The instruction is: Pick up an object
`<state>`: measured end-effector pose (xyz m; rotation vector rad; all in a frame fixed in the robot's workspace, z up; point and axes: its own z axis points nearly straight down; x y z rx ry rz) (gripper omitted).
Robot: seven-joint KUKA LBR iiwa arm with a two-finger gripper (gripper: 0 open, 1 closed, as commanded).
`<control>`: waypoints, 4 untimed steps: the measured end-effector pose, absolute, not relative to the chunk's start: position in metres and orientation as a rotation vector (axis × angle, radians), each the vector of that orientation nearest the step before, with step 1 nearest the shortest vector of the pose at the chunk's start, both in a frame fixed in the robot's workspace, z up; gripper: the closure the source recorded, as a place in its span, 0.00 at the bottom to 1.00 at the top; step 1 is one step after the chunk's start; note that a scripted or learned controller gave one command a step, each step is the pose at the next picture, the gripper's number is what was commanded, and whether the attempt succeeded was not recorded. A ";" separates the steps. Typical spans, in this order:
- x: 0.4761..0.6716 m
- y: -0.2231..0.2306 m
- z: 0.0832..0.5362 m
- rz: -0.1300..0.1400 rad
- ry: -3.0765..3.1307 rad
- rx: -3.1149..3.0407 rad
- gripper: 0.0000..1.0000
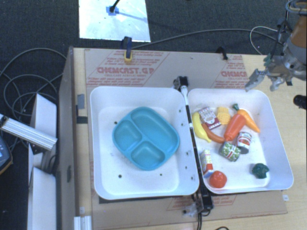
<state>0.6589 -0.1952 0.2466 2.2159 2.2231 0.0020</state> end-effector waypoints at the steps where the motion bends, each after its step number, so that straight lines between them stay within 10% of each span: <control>1: 0.624 -0.197 0.184 0.000 2.223 2.219 0.00; 2: 0.583 -0.153 0.084 0.001 2.223 2.219 0.00; 3: 0.584 -0.154 0.095 0.002 2.221 2.217 1.00; 4: 0.621 -0.070 0.186 0.006 2.225 2.214 1.00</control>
